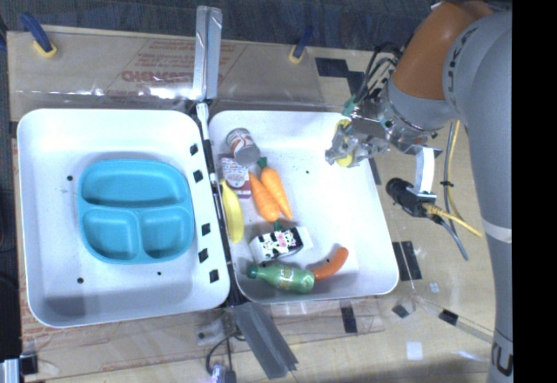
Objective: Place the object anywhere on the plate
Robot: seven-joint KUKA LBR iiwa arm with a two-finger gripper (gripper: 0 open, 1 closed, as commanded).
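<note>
Object: a small yellow item (348, 157) sits between the fingers of the gripper (345, 153), raised over the upper right part of the right bin (370, 251), near its right wall. Only a sliver of yellow shows under the grey fingers; possibly a lemon or similar toy fruit, but too little is visible to tell. The fingers are clamped on it from both sides.

Arm (470, 68): enters from the right, orange band above the wrist, wrist bent down toward the bin.

Plate (135, 209): blue, three compartments, lying flat in the middle of the left bin (52, 285). Well apart from the gripper, across the divider between the two bins.

Other contents of the right bin, all along its left half:
- can (243, 146) at the top, on its side
- small red-labelled packet (233, 171) just below the can
- banana (232, 210) against the left wall, lengthwise
- two carrots (271, 192) side by side, touching, slanted
- black-and-white carton (279, 242) below the carrots
- green bottle (283, 278) lying along the bottom wall
- orange-red sausage-shaped item (331, 263) just right of the bottle, curved
</note>
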